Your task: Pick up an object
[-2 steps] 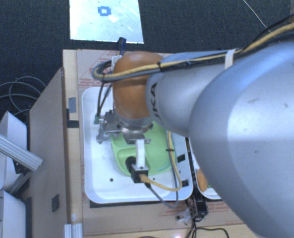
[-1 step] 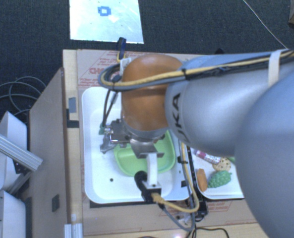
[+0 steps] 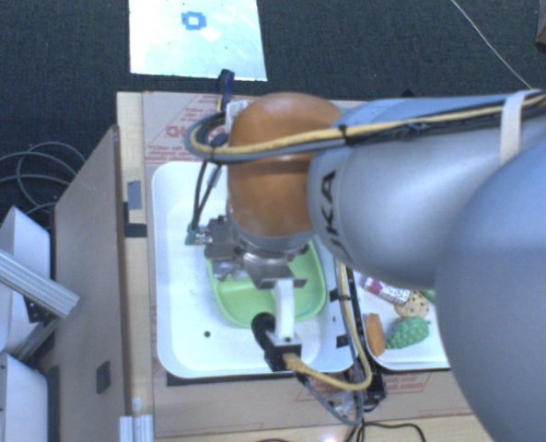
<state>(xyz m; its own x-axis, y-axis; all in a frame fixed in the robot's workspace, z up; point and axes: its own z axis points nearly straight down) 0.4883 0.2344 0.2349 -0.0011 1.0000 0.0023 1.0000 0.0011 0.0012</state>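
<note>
Dark carpet (image 3: 52,63) is surrounding the bench (image 3: 88,247), with a pale sheet (image 3: 196,26) lying on the floor beyond it and loose cables (image 3: 15,182) curling at the left. Two white bins are sitting side by side on the bench. The arm (image 3: 420,219) is reaching in from the right and covering most of the right bin (image 3: 420,362), its orange band (image 3: 273,164) hanging over the back of the left bin (image 3: 176,274). The gripper (image 3: 259,270) is pointing down into the left bin, right above a green dish (image 3: 231,302). The wrist is hiding the gripper's tip, so I cannot tell how far open it is or whether it is gripping anything. The dish is lying on the bin floor near the right wall, partly under the gripper. At the front of the right bin, a bumpy green toy (image 3: 406,331) is lying just beside an orange piece (image 3: 375,334).
</note>
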